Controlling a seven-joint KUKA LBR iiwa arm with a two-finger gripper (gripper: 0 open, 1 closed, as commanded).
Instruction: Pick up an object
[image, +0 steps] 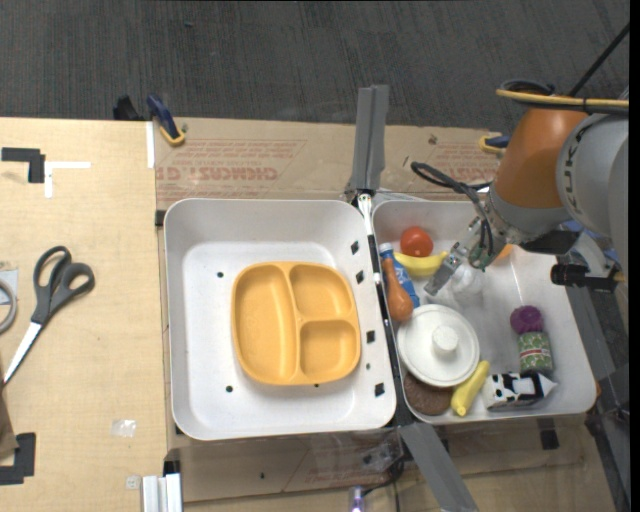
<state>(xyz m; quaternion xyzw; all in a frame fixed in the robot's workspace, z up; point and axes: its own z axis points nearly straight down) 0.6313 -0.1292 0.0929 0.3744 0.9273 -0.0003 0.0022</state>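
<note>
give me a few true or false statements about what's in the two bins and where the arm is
1. The yellow three-compartment plate lies in the left white bin. True.
2. The red tomato sits on that plate. False: it is in the right white bin.
3. The gripper is over the right bin. True.
4. The black-handled scissors lie in the left bin. False: they lie on the bench, left of both bins.
5. The round white lid is in the right bin. True.

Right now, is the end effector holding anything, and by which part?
Cannot be told. The end effector is low in the right bin, beside the banana.
</note>
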